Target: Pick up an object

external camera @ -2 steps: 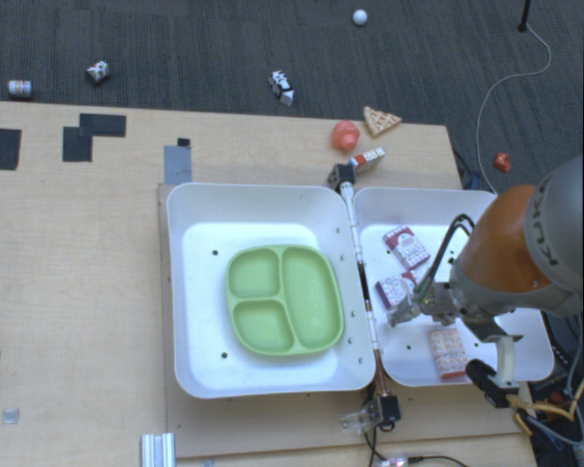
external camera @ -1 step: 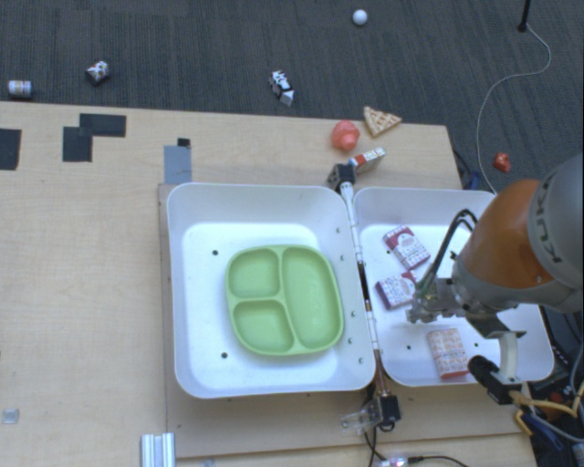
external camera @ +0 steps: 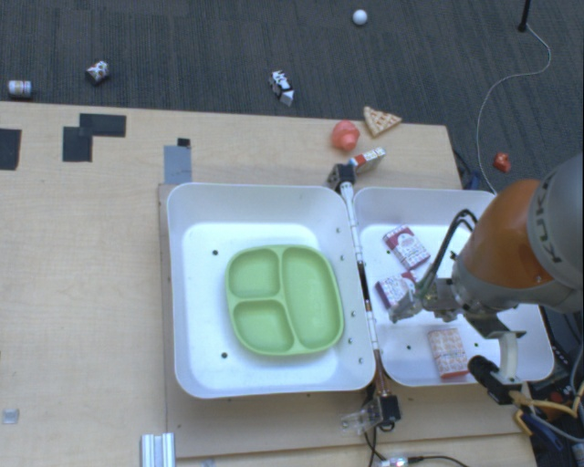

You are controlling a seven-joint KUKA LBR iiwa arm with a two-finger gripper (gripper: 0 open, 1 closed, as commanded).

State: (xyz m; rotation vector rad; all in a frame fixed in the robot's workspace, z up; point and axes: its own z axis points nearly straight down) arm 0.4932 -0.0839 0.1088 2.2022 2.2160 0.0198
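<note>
My hand (external camera: 408, 306) hangs low over the right white plastic bin (external camera: 538, 360), and I cannot tell from this angle whether it grips anything. Just beside it, toward the left bin, lies a small flat packet with a red and white printed face (external camera: 392, 290); its near edge sits right at my hand, though I cannot tell whether they touch. A second red and white packet (external camera: 405, 244) lies a little farther off toward the far end of the bin, tilted. Nearer the camera, just beyond my wrist, a pale pink rectangular packet with a speckled pattern (external camera: 447, 351) lies flat on the bin floor. My orange band (external camera: 511, 242) and grey arm cover the rest of that bin.

Across the divider from my hand, the left white bin (external camera: 192, 274) holds a light green plastic plate with three compartments (external camera: 285, 299), well apart from me.

Both bins rest on a pale wooden table (external camera: 82, 301) marked with dark square patches. Past the far edge of the bins, on the table, sit a round red ball (external camera: 345, 135), a wedge-shaped toy pizza slice (external camera: 381, 119) and a small red and white tube (external camera: 370, 158). Beyond the table stretches dark grey carpet (external camera: 201, 46) scattered with small bits, including a white ball (external camera: 359, 15).
</note>
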